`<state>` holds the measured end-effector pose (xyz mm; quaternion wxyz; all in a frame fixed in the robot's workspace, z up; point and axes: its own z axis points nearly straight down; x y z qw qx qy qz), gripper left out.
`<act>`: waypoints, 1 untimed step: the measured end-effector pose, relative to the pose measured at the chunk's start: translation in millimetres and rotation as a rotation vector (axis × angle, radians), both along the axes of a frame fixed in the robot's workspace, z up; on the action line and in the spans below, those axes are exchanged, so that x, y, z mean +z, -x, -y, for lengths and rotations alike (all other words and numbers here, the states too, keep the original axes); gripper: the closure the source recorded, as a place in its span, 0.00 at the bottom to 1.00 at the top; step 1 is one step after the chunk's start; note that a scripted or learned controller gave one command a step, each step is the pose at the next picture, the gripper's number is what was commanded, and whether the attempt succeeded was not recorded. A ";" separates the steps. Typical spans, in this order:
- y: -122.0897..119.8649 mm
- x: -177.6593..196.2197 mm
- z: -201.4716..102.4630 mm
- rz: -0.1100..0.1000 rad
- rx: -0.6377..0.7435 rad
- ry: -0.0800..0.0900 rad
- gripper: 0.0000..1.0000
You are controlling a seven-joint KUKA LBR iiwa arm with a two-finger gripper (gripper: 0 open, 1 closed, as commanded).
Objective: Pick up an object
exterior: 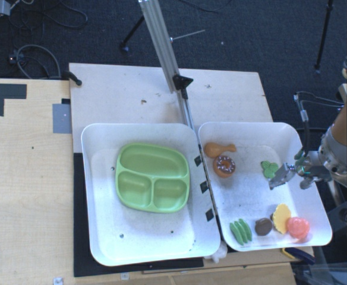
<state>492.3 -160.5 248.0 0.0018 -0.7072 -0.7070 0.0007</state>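
Here the gripper (pixel 292 176), fingers apparently spread and empty, hovers at the right bin's (pixel 251 129) right edge beside the green toy (pixel 270 169), so closing could nudge it aside or catch the wall.

A pale green plastic tray with three compartments (pixel 153 177) lies in the left shallow white bin (pixel 96 218) (roughly centred). A slanted grey aluminium rail (pixel 161 37) rises beyond both bins.

Dark carpet (pixel 251 22) strewn with cables (pixel 34 64) surrounds a pale wooden bench (pixel 25 177).
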 end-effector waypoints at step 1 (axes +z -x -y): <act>0.1 0.1 0.4 0.001 -0.002 0.000 0.00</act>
